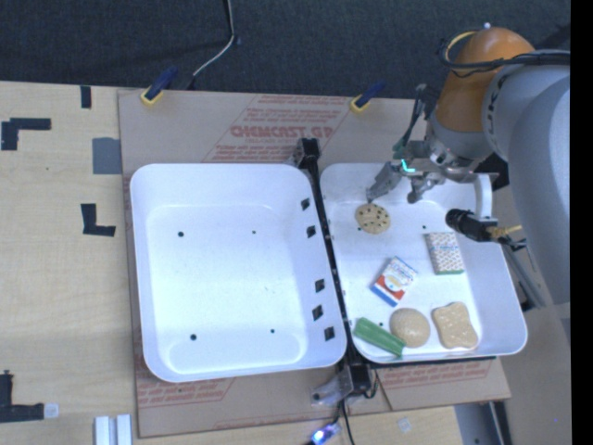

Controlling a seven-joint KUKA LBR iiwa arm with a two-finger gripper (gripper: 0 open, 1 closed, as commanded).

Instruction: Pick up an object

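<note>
Cookie (pixel 372 218) lies just below the spread, empty pincer (pixel 398 191), arm cut off at right.

- Cookie (pixel 372 218): round, tan with dark chips, flat, at the right bin's 11 o'clock.
- Carton (pixel 396 280): small, blue, white and red, tilted, near centre.
- Speckled packet (pixel 446 252): at 2 o'clock.
- Green block (pixel 378 336), round bun (pixel 410 327), toast (pixel 455 326): a row at 6 o'clock.

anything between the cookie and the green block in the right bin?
Yes. In the camera view, the small blue-and-white packet lies roughly between the cookie and the green block, otherwise bare white bin floor.
</note>
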